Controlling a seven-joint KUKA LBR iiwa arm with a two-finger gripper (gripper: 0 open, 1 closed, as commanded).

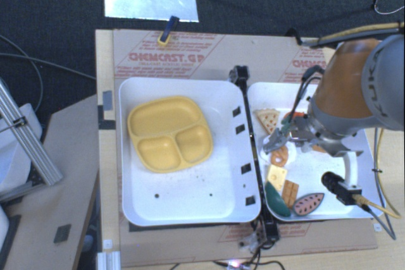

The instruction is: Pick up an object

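the grey arm with its orange band [345,79] reached in from the right over the right bin [354,210], and the jaws [278,140] hung low near that bin's left side, close to the divider between the two bins. the metal tips were bunched among small pieces, and it could not be told how wide they stood or whether anything was caught between them, so no hold could be claimed. the likely targets lay right around the tips: a waffle-like triangle [267,119] just up and left, an orange ring-shaped piece [280,154] just below, a pale yellow square [276,174] further down, then a tan cracker [290,191], a dark green piece [276,195] and a watermelon-slice toy [308,203] by the near edge. the left bin [158,205] carried a yellow divided tray [169,134] well apart from the action. to do this step well, it seemed best to pick one piece, probably the ring or the triangle, centre the jaws over it alone, and come down straight so the neighbours were not nudged. the pieces looked flat and thin, so the tips would need to reach the bin floor, close gently, then lift slowly to check the piece came along. the divider wall beside them looked like the main thing to avoid clipping.
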